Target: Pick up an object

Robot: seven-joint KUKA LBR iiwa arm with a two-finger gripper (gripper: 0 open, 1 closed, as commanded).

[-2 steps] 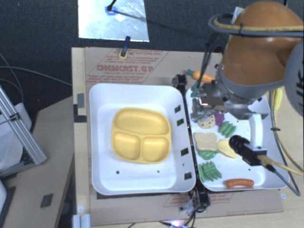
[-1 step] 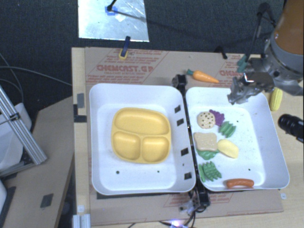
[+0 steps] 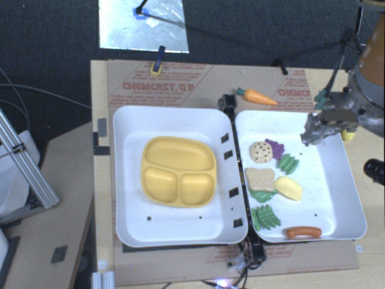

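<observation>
Looking down, I count two white bins. Left bin (image 3: 123, 161) holds one yellow divided tray (image 3: 178, 171). Right bin (image 3: 337, 185) holds one cookie (image 3: 260, 152), one grape bunch (image 3: 275, 147), two green pods (image 3: 289, 163) (image 3: 264, 217), one bread slice (image 3: 260, 179), one yellow lemon-like piece (image 3: 289, 188), one sausage (image 3: 304, 232). One carrot (image 3: 256, 96) lies on cardboard beyond right bin. Gripper (image 3: 313, 135) hangs over right bin's far right part, clear of the food; I cannot tell its finger spread.
</observation>
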